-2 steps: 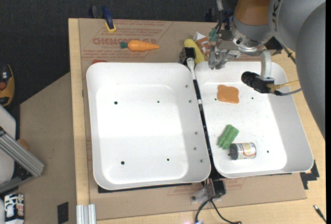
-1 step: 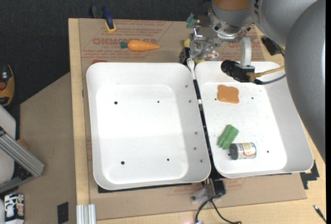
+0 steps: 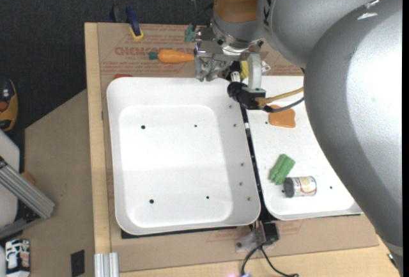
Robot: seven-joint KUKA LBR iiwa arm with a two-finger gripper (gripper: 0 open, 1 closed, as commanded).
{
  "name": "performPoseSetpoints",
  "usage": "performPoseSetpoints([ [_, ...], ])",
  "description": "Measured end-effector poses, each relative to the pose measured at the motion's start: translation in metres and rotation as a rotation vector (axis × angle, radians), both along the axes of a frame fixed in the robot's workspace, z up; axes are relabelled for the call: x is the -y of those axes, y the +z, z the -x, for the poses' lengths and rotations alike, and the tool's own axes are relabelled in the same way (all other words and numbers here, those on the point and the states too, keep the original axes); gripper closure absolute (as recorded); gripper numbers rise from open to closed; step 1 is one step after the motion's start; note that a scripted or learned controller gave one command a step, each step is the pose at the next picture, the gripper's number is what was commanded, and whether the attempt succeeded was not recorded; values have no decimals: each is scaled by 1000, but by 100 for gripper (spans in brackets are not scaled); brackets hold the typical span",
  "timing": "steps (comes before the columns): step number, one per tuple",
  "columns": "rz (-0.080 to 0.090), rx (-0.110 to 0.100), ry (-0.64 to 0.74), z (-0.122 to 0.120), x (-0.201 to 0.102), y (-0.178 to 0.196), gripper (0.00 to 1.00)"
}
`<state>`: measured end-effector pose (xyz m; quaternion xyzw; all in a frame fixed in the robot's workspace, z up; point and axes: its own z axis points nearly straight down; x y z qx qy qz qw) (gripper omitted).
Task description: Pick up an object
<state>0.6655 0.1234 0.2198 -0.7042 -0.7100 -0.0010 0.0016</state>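
The grey arm point(image 3: 345, 71) looms largest, reaching in from the right. Its gripper point(image 3: 206, 71) hangs past the left bin's point(image 3: 128, 141) far rim, beside a carrot-like toy point(image 3: 172, 56) — finger spread can't be made out. The right bin point(image 3: 319, 205) holds an orange piece point(image 3: 282, 118), a green object point(image 3: 281, 168), and a small can point(image 3: 300, 187).
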Motion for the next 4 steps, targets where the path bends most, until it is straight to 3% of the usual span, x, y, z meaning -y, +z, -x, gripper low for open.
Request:
performPoseSetpoints([
  [1,-1,2,2,6,-100,-12,100],
  [2,6,-8,-10,41,-69,-53,100],
  [3,4,0,-5,32,-103,-78,100],
  [4,3,5,-10,28,-81,-42,100],
])
